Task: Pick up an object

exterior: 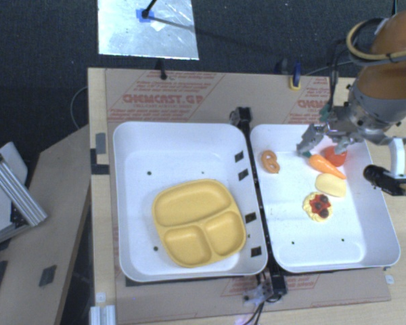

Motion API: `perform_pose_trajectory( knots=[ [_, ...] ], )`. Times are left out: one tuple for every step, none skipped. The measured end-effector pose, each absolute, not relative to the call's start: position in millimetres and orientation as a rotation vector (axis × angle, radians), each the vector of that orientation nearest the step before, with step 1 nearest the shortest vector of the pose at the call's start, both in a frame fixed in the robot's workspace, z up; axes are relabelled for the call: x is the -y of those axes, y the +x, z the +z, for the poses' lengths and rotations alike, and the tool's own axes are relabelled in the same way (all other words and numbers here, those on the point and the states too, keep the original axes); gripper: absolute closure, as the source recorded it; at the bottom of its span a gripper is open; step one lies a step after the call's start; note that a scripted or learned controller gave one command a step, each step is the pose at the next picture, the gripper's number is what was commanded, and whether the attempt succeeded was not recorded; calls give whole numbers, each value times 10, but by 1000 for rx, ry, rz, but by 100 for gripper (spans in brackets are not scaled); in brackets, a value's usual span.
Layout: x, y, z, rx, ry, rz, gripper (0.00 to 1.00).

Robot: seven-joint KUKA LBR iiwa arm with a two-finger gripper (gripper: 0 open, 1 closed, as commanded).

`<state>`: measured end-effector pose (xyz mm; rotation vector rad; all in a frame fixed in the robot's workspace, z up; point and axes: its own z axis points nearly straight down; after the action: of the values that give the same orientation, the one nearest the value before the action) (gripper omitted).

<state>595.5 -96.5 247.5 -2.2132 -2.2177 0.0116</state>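
Hovering hand (323, 141) | tapered orange carrot (326, 166) | smooth yellow tray (199, 221)

I am looking at a robotics lab bench, not a home. Two white bins (189, 141) sit side by side on a cardboard sheet (189, 93) printed with red lettering. A grey and orange arm (386, 66) trails loose cables. An aluminium extrusion (10, 188) lies at left, and a reflective square plate (149, 22) lies on dark carpet.
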Motion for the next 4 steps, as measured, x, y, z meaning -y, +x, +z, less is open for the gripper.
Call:
perform_pose_trajectory(
  knots=[
    [964,5976,2549,2227,-2219,-2,0],
    [988,6026,1943,2223,-2219,1,0],
    [1058,5999,1365,2223,-2220,0,0],
    [1054,5999,845,2222,-2219,2,0]
  ],
)
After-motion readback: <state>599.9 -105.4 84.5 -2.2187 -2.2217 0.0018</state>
